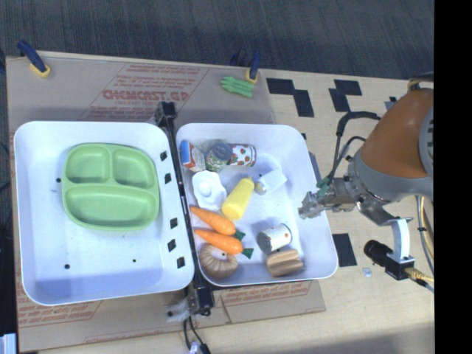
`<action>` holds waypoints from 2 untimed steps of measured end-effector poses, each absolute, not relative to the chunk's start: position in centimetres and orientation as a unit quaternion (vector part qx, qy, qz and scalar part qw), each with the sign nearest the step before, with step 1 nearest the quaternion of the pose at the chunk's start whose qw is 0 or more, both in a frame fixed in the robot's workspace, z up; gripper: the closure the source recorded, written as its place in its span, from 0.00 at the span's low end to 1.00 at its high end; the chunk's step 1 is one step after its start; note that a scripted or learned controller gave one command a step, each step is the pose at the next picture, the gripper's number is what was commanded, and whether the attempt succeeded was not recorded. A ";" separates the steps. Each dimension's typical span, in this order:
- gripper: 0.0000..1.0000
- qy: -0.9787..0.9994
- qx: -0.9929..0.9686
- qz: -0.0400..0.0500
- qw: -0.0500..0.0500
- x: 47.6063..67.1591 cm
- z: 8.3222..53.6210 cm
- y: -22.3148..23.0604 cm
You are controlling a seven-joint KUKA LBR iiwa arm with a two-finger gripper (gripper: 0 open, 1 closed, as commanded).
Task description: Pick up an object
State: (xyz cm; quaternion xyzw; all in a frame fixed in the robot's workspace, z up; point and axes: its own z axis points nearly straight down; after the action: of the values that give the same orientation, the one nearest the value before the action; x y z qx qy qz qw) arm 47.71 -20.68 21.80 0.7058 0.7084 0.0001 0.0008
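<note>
Left white plastic bin (pixel 29 220) holds a green divided plate (pixel 110 185). Right white bin (pixel 313 169): yellow plastic bottle (pixel 238 199), two orange toy carrots (pixel 215 229) etc. Gripper (pixel 313 203) hovers over that bin's right rim (can't tell its state). Approach step, prob; next it needs to move left and descend onto one item.

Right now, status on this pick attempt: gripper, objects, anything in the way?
Gripper at right bin's right rim, nothing seen held. Carrots, yellow bottle, small can lying in bin. Green tray in left bin. Path unobstructed.
</note>
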 end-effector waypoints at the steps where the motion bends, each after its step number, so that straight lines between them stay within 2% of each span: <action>1: 1.00 0.709 0.705 0.000 0.002 47.7 28.0 -21.2; 2: 1.00 0.709 0.705 -0.001 -0.002 47.6 19.7 -21.1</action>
State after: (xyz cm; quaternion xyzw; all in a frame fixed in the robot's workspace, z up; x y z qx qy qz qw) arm 47.62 -21.06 19.68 0.7049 0.7093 -0.0010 -0.0016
